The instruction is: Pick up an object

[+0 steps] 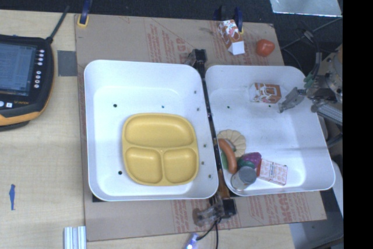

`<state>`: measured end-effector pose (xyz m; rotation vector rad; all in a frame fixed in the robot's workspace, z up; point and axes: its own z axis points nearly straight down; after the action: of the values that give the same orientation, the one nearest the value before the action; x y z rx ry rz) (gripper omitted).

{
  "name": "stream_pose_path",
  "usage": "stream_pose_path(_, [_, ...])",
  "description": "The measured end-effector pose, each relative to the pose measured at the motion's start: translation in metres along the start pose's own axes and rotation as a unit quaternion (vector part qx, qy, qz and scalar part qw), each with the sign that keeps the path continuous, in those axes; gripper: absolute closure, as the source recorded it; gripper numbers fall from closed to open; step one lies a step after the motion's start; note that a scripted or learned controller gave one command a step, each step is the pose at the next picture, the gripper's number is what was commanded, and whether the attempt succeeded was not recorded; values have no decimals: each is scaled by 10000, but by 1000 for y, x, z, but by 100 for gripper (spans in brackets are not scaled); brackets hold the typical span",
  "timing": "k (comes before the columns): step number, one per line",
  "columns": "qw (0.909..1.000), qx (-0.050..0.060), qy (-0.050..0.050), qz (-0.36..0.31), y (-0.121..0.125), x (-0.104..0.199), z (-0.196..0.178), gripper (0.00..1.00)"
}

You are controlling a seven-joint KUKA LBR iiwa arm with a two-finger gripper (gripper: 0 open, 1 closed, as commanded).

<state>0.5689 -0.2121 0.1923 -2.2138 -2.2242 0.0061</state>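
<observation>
My gripper [298, 98] reaches in at the right edge, low over the right bin [303, 143], just right of a small white and orange carton [265, 93] lying flat near the bin's back. In the bin's front left corner there is a cluster: a tan shell-shaped piece [232, 139], an orange sausage [227, 155], a purple and green item [252, 159], a metal can [243, 177] and a red and white packet [273, 172]. Nothing is visibly held.
The left bin [105, 96] holds a yellow divided plate [160, 147]. Behind the right bin, on the cardboard, stand a small carton [231, 35] and a red tomato [265, 47]. A control tablet [23, 76] lies at the far left.
</observation>
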Motion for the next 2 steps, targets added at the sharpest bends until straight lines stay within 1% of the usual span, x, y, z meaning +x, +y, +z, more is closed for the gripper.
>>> stream_pose_path(1, [10000, -21, -1, 8, 29, 0, -57, 0])
stream_pose_path(2, [10000, -36, -10, -5, 82, 0, 70, 0])
